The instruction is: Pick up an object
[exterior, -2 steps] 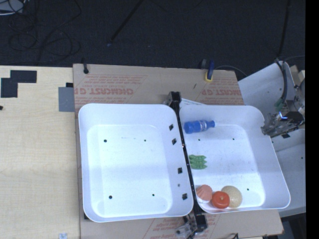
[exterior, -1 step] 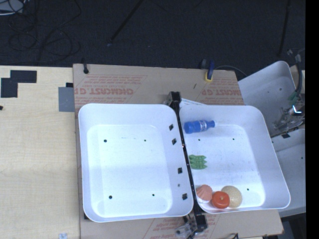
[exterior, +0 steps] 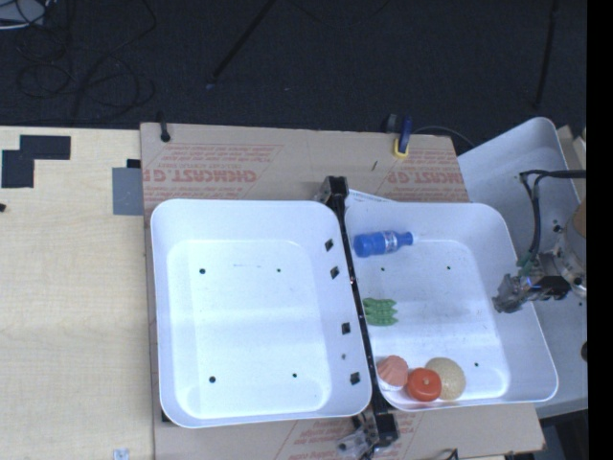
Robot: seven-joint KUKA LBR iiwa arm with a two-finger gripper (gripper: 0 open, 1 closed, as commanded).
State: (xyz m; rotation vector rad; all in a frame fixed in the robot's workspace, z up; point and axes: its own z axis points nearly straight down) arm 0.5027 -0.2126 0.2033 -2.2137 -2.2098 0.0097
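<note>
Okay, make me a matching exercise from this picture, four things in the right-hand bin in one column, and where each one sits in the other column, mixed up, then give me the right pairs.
Things:
1. blue bottle
2. green object
3. red round object
4. gripper

Places:
A. at the right bin's right rim
B. in the near corner, between a pinkish piece and a tan round piece
C. lying on its side near the far wall
D. midway along the divider side

Pairs: 1-C, 2-D, 3-B, 4-A
</note>
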